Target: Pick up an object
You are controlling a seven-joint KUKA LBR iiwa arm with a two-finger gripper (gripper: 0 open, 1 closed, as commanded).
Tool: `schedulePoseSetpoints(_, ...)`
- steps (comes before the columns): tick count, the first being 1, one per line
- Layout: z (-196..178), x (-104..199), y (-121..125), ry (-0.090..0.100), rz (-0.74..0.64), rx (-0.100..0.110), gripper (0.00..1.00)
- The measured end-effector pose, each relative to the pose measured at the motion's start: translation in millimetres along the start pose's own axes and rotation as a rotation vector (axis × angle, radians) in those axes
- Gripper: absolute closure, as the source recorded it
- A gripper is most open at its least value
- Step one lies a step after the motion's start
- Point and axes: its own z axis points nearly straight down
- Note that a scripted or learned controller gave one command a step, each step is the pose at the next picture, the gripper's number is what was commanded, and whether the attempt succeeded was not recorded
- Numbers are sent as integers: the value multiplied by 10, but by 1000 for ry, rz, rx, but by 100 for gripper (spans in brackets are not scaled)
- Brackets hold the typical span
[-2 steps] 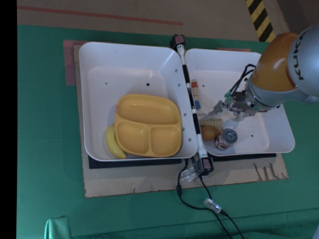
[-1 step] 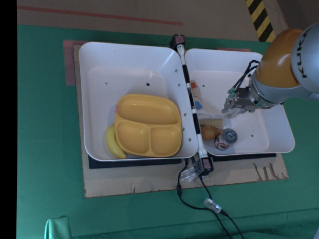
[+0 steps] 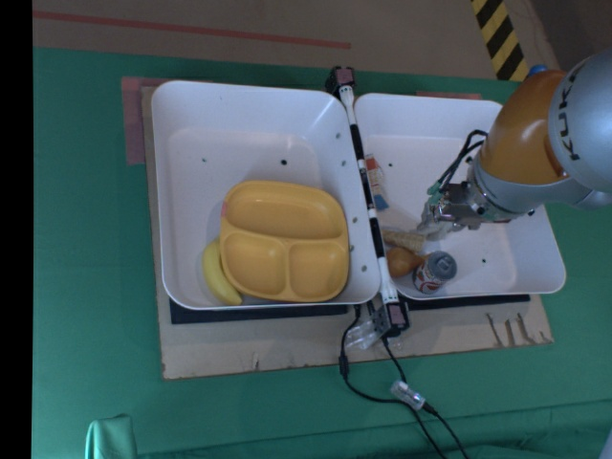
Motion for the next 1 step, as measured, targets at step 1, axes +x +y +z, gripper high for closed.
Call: schedulePoseSetpoints(1,11,30,-3,5,-2,3,0)
